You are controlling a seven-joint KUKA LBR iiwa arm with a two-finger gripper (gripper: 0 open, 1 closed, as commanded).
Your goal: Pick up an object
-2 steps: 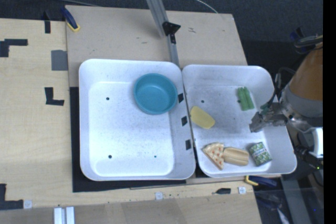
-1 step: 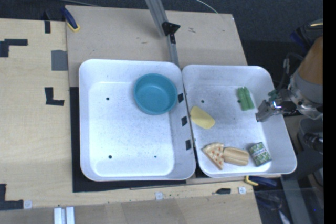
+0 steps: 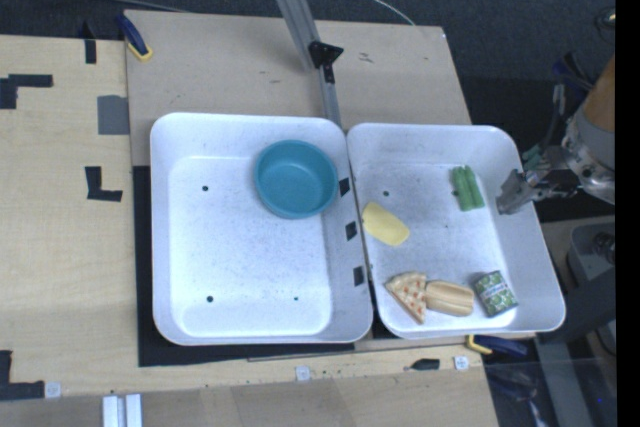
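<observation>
Left-hand shallow white bin: it holds one round blue plastic bowl, upright, mouth up, against the far wall near the divider. This is the item farthest from the gripper, well apart across both bins.

Right-hand shallow white bin: five small items, loosely scattered, in my judgement set out as candidates for picking and not sorted in any order. A pale yellow rounded block lies near the divider, well away from the gripper. At the near edge, a tan and red pizza-slice toy touches a tan bread-roll toy; just beside these sits a small green printed can, tilted, nearer to the gripper's side of the bin but below it in the view. A slim green stick-shaped piece lies nearest the gripper, just beside it toward the bin's middle, lying alone and clear of the walls, which makes it the likeliest target.

Tool: the two-finger gripper hangs over the right rim of the right-hand bin, at the edge of the view. It is dark and small there; nothing appears between its fingers, and whether they are spread or closed I cannot tell. No item is lifted; the pick is not yet made.
</observation>
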